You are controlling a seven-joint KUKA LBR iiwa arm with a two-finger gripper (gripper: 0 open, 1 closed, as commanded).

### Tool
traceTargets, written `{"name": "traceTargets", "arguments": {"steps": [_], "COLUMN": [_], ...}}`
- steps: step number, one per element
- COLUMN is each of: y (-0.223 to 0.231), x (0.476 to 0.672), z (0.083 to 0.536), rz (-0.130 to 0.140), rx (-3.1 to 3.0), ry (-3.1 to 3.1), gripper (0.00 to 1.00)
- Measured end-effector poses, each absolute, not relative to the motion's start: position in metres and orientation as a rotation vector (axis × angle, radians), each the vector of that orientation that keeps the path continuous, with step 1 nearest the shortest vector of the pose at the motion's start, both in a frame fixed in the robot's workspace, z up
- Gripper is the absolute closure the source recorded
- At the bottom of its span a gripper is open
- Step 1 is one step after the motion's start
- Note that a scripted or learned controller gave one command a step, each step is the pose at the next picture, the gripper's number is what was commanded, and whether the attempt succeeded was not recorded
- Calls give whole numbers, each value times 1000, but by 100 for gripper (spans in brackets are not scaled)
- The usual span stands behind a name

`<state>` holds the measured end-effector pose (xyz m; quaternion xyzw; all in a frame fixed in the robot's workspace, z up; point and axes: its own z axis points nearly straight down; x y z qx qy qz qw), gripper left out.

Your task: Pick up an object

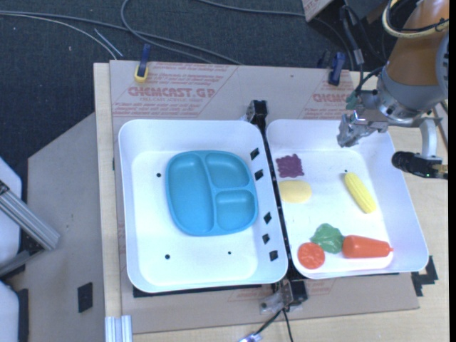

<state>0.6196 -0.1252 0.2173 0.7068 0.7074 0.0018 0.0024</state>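
Carrot [366,246]: lay at the near edge of the right bin [406,191], pointing left to right, its left end touching the broccoli.
Broccoli [328,236]: sat just left of the carrot, with the tomato [311,256] touching it on its near left side.
Corn cob [360,192]: lay farther back toward the right side of the right bin, slanted, apart from the other pieces.
Pale yellow piece [295,191]: rested near the left wall of the right bin, level with the corn.
Purple grapes [289,166]: sat just beyond the yellow piece, close to it.
Blue divided plate [211,191]: lay flat in the middle of the left bin [135,191], three compartments showing.
Gripper [349,135]: hung over the far edge of the right bin, beyond the corn and well apart from every toy food piece; nothing was seen between the fingers, and whether they were spread or pressed together could not be told.
Arm [417,55]: reached in from the far right, orange band above the wrist.
Table [214,91]: brown board under both bins, with a blue clamp [142,68] at its far left edge.
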Motion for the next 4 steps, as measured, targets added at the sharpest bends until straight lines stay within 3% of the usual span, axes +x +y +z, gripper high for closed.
{"name": "traceTargets", "arguments": {"steps": [4], "y": [72], "x": [561], "z": [228], "rz": [1], "rx": [2218], "ry": [2231], "gripper": [100]}}
